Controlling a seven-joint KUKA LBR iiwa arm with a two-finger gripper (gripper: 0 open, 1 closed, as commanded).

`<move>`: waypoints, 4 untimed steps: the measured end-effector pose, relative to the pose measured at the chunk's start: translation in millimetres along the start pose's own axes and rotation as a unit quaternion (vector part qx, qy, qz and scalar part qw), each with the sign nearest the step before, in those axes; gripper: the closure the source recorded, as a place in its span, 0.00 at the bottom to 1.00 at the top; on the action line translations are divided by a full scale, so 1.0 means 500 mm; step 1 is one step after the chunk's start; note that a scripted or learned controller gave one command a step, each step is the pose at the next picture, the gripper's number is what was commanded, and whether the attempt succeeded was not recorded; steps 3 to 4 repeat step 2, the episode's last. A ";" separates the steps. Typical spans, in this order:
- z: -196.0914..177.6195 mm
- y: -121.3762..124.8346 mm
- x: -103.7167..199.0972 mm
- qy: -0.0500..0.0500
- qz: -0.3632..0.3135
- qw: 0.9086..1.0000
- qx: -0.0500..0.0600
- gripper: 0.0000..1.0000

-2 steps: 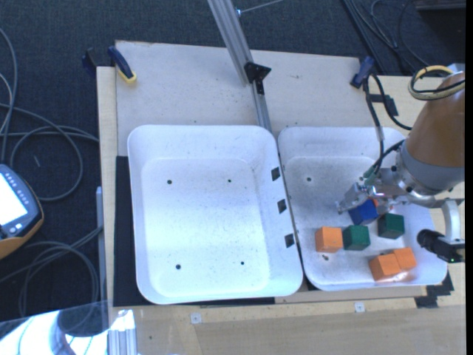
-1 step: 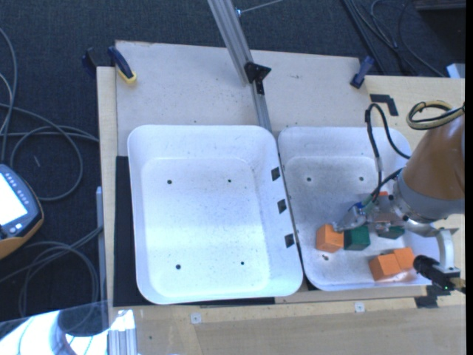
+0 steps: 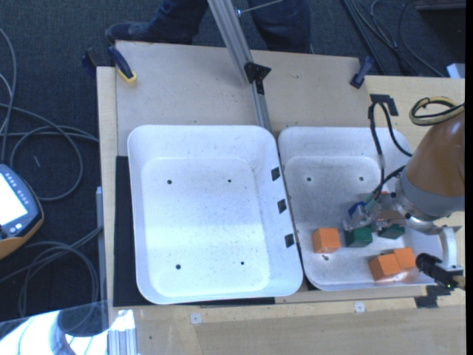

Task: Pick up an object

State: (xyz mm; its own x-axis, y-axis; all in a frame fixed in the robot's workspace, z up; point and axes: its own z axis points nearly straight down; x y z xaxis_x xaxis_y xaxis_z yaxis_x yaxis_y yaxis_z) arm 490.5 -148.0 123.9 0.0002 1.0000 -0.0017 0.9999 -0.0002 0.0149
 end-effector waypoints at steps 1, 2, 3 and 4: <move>-0.157 0.062 0.209 0.003 -0.005 1.000 0.004 1.00; -0.150 0.085 0.392 0.003 -0.005 1.000 0.007 1.00; -0.150 0.085 0.392 0.003 -0.005 1.000 0.007 1.00; -0.150 0.085 0.392 0.003 -0.005 1.000 0.007 1.00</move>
